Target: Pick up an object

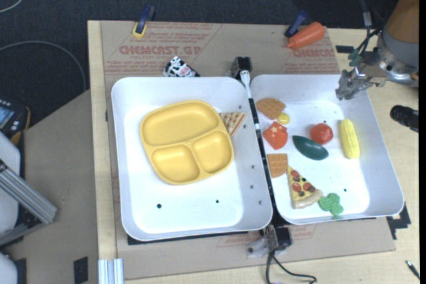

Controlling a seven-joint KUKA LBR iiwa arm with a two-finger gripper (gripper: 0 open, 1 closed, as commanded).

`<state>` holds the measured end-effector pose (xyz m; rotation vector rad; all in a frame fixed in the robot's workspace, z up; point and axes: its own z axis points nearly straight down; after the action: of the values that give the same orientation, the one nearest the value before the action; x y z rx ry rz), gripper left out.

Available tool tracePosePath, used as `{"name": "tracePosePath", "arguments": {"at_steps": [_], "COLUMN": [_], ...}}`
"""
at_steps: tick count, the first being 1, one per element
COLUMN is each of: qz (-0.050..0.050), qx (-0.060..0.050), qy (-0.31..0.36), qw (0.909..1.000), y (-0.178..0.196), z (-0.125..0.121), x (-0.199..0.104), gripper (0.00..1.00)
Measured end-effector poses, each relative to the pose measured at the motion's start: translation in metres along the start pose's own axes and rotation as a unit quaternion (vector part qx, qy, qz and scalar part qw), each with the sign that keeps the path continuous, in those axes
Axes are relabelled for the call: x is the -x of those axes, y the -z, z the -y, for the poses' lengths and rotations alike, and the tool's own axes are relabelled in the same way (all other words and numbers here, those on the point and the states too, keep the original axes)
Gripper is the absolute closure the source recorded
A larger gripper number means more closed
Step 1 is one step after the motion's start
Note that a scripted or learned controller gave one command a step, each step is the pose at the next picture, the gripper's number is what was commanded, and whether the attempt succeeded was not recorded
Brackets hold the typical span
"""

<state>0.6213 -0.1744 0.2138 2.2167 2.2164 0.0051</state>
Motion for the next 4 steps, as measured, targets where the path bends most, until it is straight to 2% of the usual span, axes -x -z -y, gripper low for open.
{"name": "tracePosePath", "arguments": {"at_steps": [1,3,4], "qz": [0.0,-0.003,-0.003], "qx": [-0.001,-0.005,-0.005], "qy": [0.001,0.002,0.002], "qw": [1.0,1.0,1.0], "y": [0.012,0.027,0.029], "z": [-0.001,0.039,0.068], "x": [0.0,-0.094,-0.14], "gripper": [1.0,1.0,1.0]}}
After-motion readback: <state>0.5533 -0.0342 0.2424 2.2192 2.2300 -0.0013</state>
